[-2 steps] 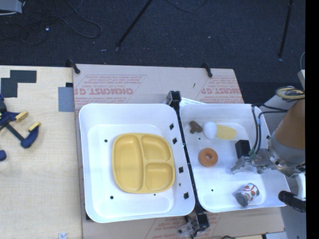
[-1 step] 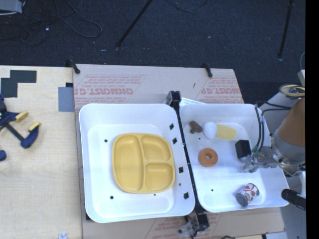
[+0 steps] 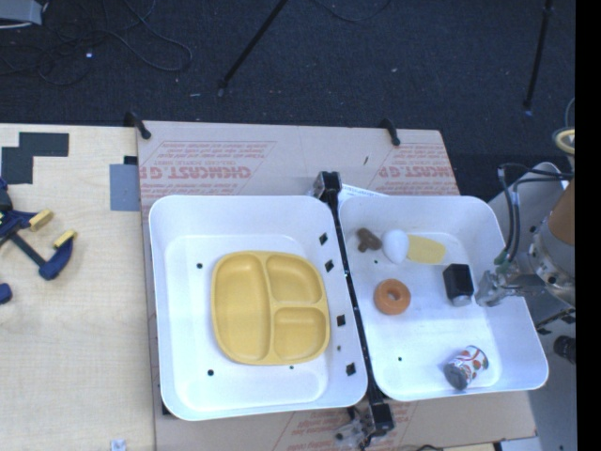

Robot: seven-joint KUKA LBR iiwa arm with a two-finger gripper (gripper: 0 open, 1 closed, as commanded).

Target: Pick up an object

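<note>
The right bin (image 3: 512,346) holds several small objects. An orange doughnut (image 3: 392,297) lies near its middle, with a black block (image 3: 457,283) just to its right. At the back are a brown lump (image 3: 367,241), a white egg-shaped piece (image 3: 395,245) and a yellow slab (image 3: 426,249). A crushed can (image 3: 466,365) lies at the front right. My gripper (image 3: 492,287) reaches in low over the bin's right side, just right of the black block, and nothing shows in its grasp.
A yellow divided plate (image 3: 270,307) lies in the left bin (image 3: 178,252). A black ridge with clips (image 3: 344,289) separates the bins. Blue clamps (image 3: 42,242) lie on the wooden bench at the left. Cables hang by the arm (image 3: 554,242) at the right.
</note>
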